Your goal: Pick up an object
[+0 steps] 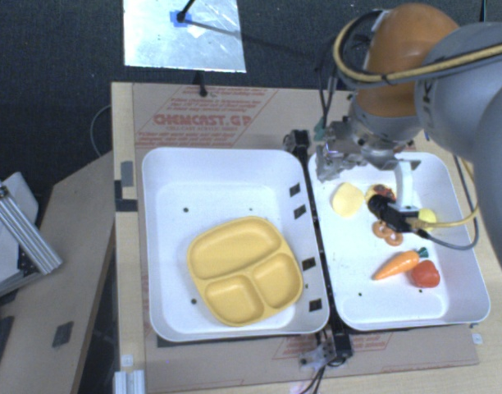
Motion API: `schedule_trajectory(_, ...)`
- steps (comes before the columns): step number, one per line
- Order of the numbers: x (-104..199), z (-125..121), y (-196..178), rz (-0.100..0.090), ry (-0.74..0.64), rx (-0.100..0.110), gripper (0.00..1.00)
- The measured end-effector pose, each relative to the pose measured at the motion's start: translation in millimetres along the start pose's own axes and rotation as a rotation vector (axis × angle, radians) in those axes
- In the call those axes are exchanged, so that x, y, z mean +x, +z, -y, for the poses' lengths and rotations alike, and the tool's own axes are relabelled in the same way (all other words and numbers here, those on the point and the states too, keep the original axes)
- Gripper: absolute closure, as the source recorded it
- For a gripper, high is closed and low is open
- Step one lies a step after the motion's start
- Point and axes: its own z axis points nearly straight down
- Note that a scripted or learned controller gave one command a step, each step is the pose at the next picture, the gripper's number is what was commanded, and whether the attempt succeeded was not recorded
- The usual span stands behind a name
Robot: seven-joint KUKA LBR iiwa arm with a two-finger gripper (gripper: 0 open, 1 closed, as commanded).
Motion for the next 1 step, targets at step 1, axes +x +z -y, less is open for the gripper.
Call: schedule_trajectory(1,51.8,-11.5,14.3,0.001,0.0,0.002,1.0)
